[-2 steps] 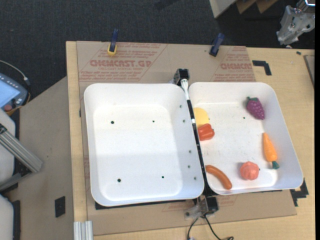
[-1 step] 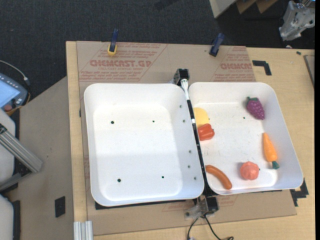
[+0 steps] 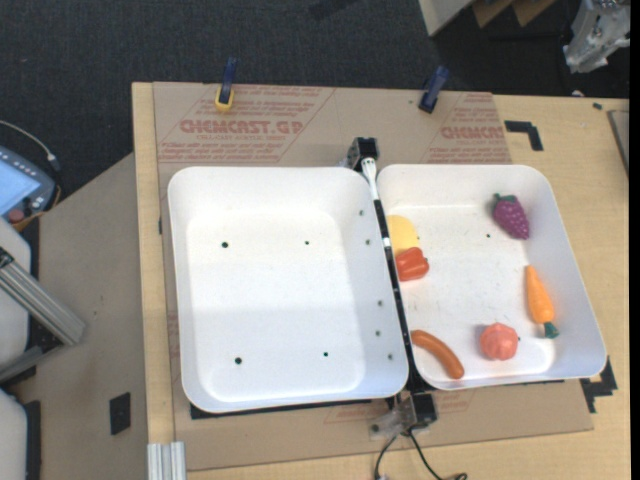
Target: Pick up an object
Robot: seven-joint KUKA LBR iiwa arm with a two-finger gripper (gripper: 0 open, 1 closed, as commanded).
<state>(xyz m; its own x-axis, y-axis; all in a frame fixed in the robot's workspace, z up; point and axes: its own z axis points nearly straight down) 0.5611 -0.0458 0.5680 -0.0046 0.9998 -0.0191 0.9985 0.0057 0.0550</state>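
Note:
The right bin [image 3: 560, 368] holds several toy foods. A purple grape bunch [image 3: 510, 216] lies at its far right. A yellow piece [image 3: 402, 232] and a red pepper [image 3: 412, 264] sit against its left wall. An orange carrot [image 3: 539, 298] lies along the right side. A pinkish-red round fruit [image 3: 499, 341] and an orange-red sausage [image 3: 438, 353] rest near the front edge. My gripper [image 3: 598, 30] hangs at the top right corner of the camera view, beyond the bench and well away from both bins, with nothing seen in it.
The left bin [image 3: 200, 298] sits beside the right one, the two joined by a black seam [image 3: 385, 258]. A yellow clamp [image 3: 226, 93] and a blue clamp [image 3: 433, 90] grip the cardboard base's far edge. Equipment stands off the left side.

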